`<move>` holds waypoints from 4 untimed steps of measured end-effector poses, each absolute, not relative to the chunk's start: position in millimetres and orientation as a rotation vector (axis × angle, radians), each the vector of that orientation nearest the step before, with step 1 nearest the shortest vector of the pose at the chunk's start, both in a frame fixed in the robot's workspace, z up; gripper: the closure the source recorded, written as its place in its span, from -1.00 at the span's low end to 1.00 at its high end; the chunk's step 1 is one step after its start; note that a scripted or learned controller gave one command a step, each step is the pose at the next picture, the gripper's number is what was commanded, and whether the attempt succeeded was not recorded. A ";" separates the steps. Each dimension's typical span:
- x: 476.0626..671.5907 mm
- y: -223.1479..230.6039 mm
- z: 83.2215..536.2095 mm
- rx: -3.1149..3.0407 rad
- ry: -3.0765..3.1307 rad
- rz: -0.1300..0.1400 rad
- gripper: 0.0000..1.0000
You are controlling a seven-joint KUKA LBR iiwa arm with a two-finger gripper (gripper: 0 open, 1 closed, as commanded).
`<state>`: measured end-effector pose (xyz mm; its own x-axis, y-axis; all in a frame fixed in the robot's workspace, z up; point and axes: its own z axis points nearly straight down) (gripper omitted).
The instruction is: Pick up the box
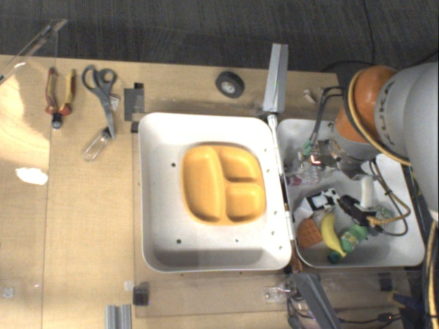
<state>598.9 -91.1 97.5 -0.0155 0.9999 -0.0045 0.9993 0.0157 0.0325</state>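
Grey arm (411, 108) entering from the right, its orange band (367, 91) above the wrist. The wrist is angled downward and leftward. The gripper (312, 160) sits low at the arm's end, its outline indistinct among cables.

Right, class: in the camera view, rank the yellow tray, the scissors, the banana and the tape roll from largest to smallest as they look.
1. yellow tray
2. scissors
3. banana
4. tape roll

Arm and clutter partly hide the banana, so its rank is less sure.

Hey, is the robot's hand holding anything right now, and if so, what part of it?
Cannot be told: the hand sits low over the right bin, its grip hidden.
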 end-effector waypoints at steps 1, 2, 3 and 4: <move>600.8 -93.3 110.3 2.178 2.215 0.031 1.00; 600.8 -93.2 110.2 2.178 2.216 0.031 -1.00; 603.1 -92.2 122.0 2.171 2.216 0.038 1.00; 603.0 -92.1 121.9 2.171 2.216 0.038 -1.00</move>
